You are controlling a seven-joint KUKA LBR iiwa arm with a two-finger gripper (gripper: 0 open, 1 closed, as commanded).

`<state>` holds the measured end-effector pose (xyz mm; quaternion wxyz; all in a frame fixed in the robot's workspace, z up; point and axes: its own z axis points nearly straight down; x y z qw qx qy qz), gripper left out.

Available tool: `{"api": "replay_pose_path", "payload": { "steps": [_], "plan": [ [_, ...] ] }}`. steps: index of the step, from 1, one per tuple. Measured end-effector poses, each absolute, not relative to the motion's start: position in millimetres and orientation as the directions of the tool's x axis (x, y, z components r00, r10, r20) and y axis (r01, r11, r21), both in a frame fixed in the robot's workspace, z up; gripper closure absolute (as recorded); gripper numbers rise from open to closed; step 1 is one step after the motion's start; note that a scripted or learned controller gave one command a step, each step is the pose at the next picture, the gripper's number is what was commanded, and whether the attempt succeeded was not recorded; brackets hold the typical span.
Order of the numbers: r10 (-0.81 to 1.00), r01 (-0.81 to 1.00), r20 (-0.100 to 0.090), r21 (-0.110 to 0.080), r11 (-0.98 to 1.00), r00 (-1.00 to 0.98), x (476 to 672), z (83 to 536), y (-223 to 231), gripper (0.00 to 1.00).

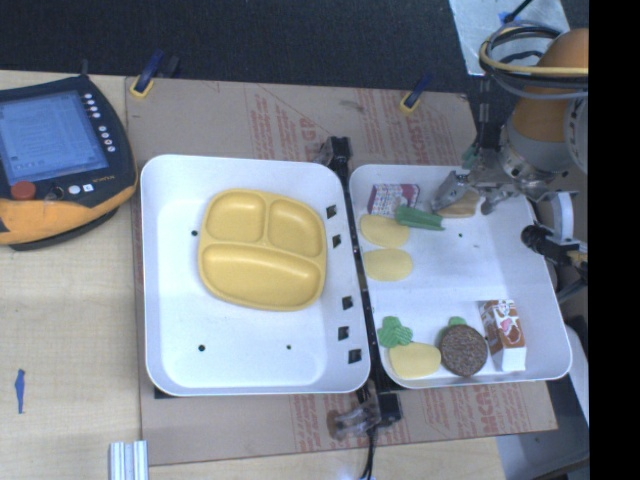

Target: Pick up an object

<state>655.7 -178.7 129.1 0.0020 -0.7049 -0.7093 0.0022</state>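
Observation:
My gripper (466,200) is low over the back edge of the right bin (500,258), fingers spread apart. A small tan piece (458,207) lies under and between them; I cannot tell if they touch it. Just left of it lie a green pod (418,218) and a maroon-and-white packet (392,198). Two pale yellow ovals (384,231) (388,264) sit along the bin's left wall. At the front are a green floret (395,333), a yellow piece (414,360), a brown round disc (463,350) and a small carton (503,334).
The left bin (180,348) holds a yellow divided plate (264,248). A teach pendant (55,158) rests on the bench at the far left. The arm's grey body with its orange band (545,88) fills the upper right, above the right bin's back corner.

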Motion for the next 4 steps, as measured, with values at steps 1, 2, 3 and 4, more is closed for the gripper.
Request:
{"api": "replay_pose_path", "payload": {
  "steps": [1, 2, 3, 4],
  "plan": [
    [1.0, 1.0, 0.001, 0.0, 0.01, -0.01, 644.7, 195, -76, 0.0],
    [1.0, 1.0, -0.001, -0.009, 0.001, -0.001, 655.4, 89, -141, 0.0],
    [1.0, 1.0, -0.002, -0.009, 0.005, -0.005, 655.4, 102, -140, 1.0],
    [1.0, 1.0, -0.001, -0.003, -0.001, 0.001, 606.5, 160, -215, 1.0]
  ]
}}
